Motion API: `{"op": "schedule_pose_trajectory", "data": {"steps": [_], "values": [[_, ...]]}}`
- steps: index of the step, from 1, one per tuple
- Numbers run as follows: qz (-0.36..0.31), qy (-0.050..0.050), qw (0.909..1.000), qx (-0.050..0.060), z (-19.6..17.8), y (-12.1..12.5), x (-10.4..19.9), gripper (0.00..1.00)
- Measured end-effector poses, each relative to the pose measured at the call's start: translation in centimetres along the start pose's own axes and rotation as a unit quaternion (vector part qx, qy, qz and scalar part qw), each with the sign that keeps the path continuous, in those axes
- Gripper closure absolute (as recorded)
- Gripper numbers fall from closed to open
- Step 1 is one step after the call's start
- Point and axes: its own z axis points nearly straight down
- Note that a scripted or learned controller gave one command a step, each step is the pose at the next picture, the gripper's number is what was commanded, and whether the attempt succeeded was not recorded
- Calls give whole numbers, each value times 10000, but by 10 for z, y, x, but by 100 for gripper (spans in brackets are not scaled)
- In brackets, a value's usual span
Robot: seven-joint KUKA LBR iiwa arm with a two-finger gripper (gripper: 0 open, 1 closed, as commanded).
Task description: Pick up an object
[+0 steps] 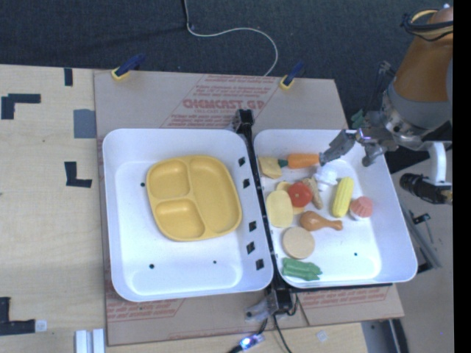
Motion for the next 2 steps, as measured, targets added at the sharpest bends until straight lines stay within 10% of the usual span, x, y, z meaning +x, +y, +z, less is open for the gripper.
{"op": "schedule_pose_trajectory", "data": {"steps": [1,2], "values": [[-11,-3,10000,14,179,7,40,0],[-1,-3,10000,-10,161,9,38,100]]}}
